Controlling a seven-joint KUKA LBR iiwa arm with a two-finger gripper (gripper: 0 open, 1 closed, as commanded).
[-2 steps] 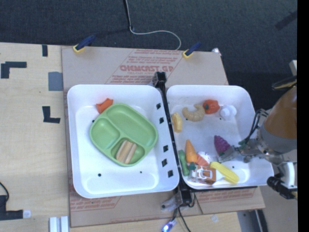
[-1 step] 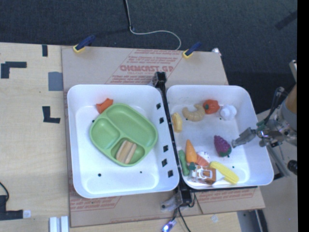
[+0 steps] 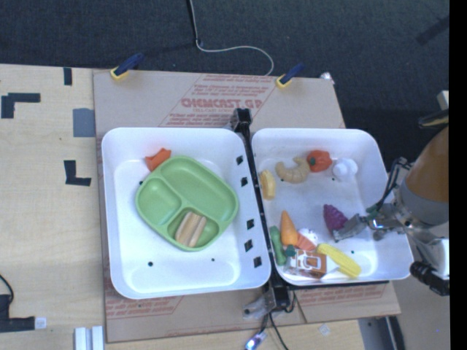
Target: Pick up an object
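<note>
The right bin (image 3: 368,146) holds several toy foods. A purple grape bunch (image 3: 334,215) lies near its middle and an orange carrot (image 3: 289,228) sits to the left of it. A yellow corn cob (image 3: 339,259) and a small printed box (image 3: 309,263) rest at the front. A red tomato (image 3: 319,160), a beige piece (image 3: 293,170) and a white piece (image 3: 344,168) lie at the back. My gripper (image 3: 350,229) reaches in low from the right, its tip just right of and below the grapes. Whether it touches them is unclear.
The left bin (image 3: 117,217) carries a green divided plate (image 3: 182,195) with a tan piece (image 3: 190,228) in one compartment and an orange piece (image 3: 157,157) at the plate's back edge. A yellow piece (image 3: 268,184) and a green piece (image 3: 275,240) lie along the right bin's left wall.
</note>
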